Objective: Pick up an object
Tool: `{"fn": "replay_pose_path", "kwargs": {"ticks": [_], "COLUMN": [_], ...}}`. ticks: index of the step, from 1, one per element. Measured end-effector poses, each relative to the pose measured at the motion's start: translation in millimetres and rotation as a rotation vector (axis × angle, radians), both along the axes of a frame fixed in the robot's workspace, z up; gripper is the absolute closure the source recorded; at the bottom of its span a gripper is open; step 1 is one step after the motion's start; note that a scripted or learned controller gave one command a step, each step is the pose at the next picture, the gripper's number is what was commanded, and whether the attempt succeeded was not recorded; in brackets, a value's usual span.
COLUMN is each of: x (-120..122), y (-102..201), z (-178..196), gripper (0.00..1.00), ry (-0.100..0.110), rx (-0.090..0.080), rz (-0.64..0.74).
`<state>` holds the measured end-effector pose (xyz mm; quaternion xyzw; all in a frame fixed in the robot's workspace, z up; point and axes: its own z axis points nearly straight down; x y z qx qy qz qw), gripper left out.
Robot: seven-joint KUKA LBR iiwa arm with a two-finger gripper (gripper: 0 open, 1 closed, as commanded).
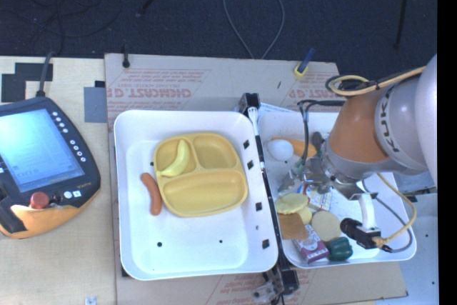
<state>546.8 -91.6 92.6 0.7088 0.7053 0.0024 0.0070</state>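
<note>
Two shallow white bins are set side by side on the tabletop [64, 253], listed here from left to right.

- A teach pendant [39, 161] with a lit screen is laid at the far left, apart from both bins.
- The left bin [136, 225] is seen to carry a yellow divided plate [203, 186]; a toy banana [175, 161] is lodged in the plate's upper-left compartment, and a toy sausage [151, 193] is laid just beside the plate's left edge, on the bin floor.
- The right bin [403, 243] is crowded with candidate objects: a white egg [280, 149] near the top left, a yellow round piece [291, 204], a brown slice [291, 226], a pale round piece [325, 225], a small packet [311, 250] and a green piece [338, 248] toward the near wall.
- The gripper [308, 178] is lowered into the middle of the right bin, above the cluster just over the yellow round piece. Whether its fingers are apart or together cannot be told, since the wrist and cabling hide them; nothing is seen held.
- The arm [371, 128] is reached in from the right.
- Handling note: the step is judged to be the descent onto a pick. A single item is best isolated, as the pieces are packed touching; a centred approach is advised so neighbours are not dragged.
</note>
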Motion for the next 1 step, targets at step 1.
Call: {"fn": "replay_pose_path", "kwargs": {"ticks": [1], "x": [26.1], "y": [-12.6], "z": [-5.1], "gripper": [0.0], "ry": [0.016], "rx": [0.007], "rz": [0.005]}}
